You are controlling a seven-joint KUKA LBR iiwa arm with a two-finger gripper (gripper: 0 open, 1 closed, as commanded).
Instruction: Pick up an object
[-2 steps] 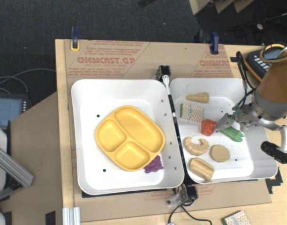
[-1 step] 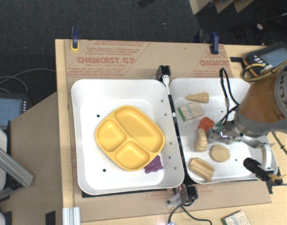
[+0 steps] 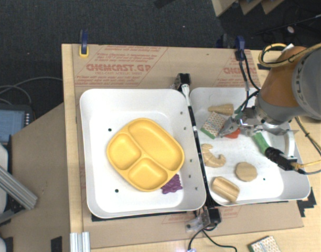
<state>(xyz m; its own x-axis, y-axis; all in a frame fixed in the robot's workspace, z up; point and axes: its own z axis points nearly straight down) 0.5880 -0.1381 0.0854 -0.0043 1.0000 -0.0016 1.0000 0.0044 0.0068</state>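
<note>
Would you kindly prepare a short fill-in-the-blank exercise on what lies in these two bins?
1. The yellow plastic divided plate lies in the ____ white bin.
2. The plate has ____ compartments.
3. The small purple grape cluster touches the plate's ____ edge.
4. The grey arm's claw hovers over the ____ white bin.

Missing words: left; three; lower; right

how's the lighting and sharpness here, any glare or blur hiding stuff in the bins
Camera view: light is even and soft, with only faint shadows under the yellow divided plate and the round cookie; the white bins are bright but not blown out; the plate's rim has a mild sheen; focus is fairly sharp across the bench, though the claw area is cluttered and small, so detail there is hard to read.
</note>
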